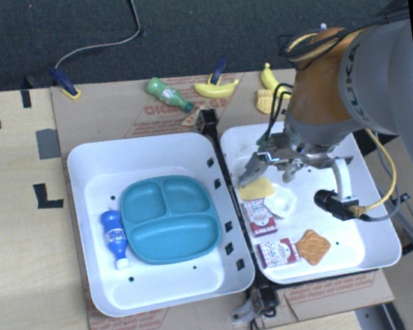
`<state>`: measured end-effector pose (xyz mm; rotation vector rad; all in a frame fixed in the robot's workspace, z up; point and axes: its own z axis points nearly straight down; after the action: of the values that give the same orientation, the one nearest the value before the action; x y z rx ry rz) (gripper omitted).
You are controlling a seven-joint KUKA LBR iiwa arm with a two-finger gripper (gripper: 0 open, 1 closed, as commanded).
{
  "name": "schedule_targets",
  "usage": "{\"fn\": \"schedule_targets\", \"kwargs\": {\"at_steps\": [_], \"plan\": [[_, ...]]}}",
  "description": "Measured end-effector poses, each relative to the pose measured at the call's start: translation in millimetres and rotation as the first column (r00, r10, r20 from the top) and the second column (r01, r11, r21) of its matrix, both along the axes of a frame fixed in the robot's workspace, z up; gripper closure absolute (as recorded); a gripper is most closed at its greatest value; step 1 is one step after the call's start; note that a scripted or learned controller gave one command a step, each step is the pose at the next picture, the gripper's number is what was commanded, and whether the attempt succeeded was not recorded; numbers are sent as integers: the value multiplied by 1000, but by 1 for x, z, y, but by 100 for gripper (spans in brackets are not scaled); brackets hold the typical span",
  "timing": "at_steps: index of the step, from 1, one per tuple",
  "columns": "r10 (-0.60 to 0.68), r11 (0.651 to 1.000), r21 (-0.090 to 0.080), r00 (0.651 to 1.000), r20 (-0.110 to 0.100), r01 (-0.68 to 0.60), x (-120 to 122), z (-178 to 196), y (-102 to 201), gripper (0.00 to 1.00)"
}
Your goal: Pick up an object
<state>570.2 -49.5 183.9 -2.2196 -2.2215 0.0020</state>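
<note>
Gripper low in right bin, near its left wall; grey fingers look spread, nothing visibly between them. Yellow soft-looking piece just below tips, touching white crumpled item. Likely target: yellow piece (light, squashy, may slide on smooth bin floor), so pinch across narrow middle. Small cartons beside it: stiff, flat, harder to grip lying down. Orange cookie-like thing farther toward bin's near edge.
</note>
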Motion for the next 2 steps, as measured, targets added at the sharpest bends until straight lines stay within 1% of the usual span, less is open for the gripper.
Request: {"fn": "schedule_targets", "kwargs": {"at_steps": [2], "plan": [[1,1000,1,1000,0,-1,6,0,9,0]]}}
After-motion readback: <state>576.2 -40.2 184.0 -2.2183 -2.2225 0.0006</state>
